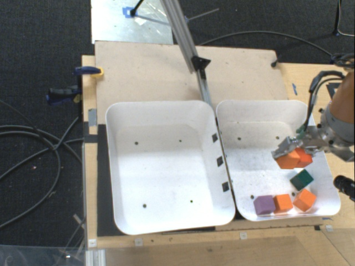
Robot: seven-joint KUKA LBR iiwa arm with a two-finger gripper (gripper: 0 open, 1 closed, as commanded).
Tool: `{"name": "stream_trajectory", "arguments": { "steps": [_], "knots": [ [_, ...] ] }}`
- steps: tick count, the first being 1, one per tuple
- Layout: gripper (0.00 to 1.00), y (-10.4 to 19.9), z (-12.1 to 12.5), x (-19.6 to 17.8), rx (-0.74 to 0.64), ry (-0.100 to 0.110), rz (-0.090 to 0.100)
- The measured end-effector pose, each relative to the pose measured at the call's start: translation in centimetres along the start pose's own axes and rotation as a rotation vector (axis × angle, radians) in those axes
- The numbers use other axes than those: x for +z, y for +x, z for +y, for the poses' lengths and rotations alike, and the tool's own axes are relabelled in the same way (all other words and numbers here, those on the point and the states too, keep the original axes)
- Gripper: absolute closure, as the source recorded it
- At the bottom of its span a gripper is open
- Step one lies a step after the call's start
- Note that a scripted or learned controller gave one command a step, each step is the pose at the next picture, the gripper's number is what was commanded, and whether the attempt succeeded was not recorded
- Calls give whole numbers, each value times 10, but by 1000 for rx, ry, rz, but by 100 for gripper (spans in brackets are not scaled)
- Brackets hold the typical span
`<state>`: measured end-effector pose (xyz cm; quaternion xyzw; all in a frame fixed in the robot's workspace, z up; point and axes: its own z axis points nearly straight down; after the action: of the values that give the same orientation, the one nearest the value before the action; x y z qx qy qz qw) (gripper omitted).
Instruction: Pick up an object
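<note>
While the jaws [293,152] clasp 1 orange block [294,159], 4 blocks [284,202] line the right bin [260,121] front edge.

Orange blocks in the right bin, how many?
3. One orange block at the gripper, mid bin. Two by the near wall: one beside the purple cube, one toward the corner. The arm may hide more.

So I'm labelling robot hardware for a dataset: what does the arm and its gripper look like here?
The arm is grey, with an orange band at its top edge. Dark cables loop down beside it toward the wrist. The gripper is a grey metal piece with a small green spot near its base.
</note>
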<state>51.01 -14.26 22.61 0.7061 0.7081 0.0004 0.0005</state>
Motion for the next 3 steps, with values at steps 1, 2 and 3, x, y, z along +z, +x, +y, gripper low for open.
{"name": "stream_trajectory", "arguments": {
  "steps": [1, 2, 3],
  "knots": [
    [100, 0, 1, -11, -3, -2, 0],
    [100, 72, 5, 39, -9, 6, 5],
    [100, 144, -25, 16, -10, 2, 5]
  ]
}}
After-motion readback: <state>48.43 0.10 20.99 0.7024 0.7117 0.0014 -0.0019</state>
